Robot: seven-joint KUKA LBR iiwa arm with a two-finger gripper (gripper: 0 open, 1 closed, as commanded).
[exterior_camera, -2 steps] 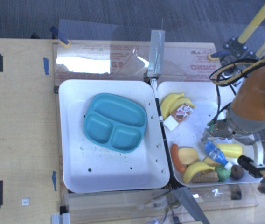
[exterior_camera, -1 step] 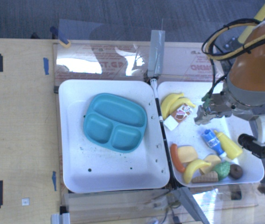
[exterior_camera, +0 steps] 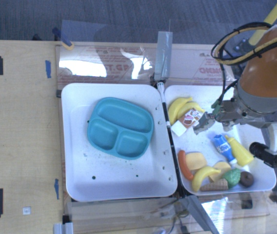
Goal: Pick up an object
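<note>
My gripper (exterior_camera: 204, 122) hangs low over the right bin (exterior_camera: 267, 179), in its upper middle. Its tip is right beside a small red-and-white packet (exterior_camera: 191, 117), which lies against a yellow banana bunch (exterior_camera: 179, 106). Whether the gripper touches the packet is unclear. A white card (exterior_camera: 178, 127) lies just below the packet. Further down the bin are a blue tube (exterior_camera: 223, 146), a yellow bottle (exterior_camera: 241, 151), an orange block (exterior_camera: 195, 160), a single banana (exterior_camera: 204, 174), a green broccoli piece (exterior_camera: 233, 177) and a brown round piece (exterior_camera: 247, 179).
The left bin (exterior_camera: 75, 145) holds a blue divided plate (exterior_camera: 120, 128). A raised rim (exterior_camera: 167, 130) separates the two bins. An orange carrot (exterior_camera: 183, 164) lies along the right bin's left wall. The arm's grey and orange body (exterior_camera: 265, 82) covers the bin's upper right.
</note>
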